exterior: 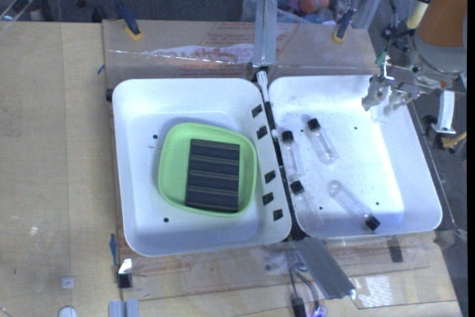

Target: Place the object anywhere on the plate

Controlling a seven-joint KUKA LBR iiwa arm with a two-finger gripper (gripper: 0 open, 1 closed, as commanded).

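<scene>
Two shallow white bins sit side by side on the bench below me, the left bin [133, 159] and the right bin [415, 182], their inner walls touching along the middle. My grey arm with its orange band [445, 11] comes in from three o'clock and bends down over the right bin's far corner at about two o'clock. My claw [386, 96] hangs there above the rim, tilted toward the bin's inside. I cannot tell how far it is open, and I see nothing between its tips.

In the left bin lies a square lime-green plastic plate [172, 167], and a dark ribbed rectangular block [214, 174] rests flat on it, filling most of its middle.

Several clear glass vials with black caps lie on the right bin's floor: one [320, 141] near the centre, one [355, 208] toward five o'clock, and one [289, 152] along the left wall at nine o'clock, all well apart from my claw.
</scene>
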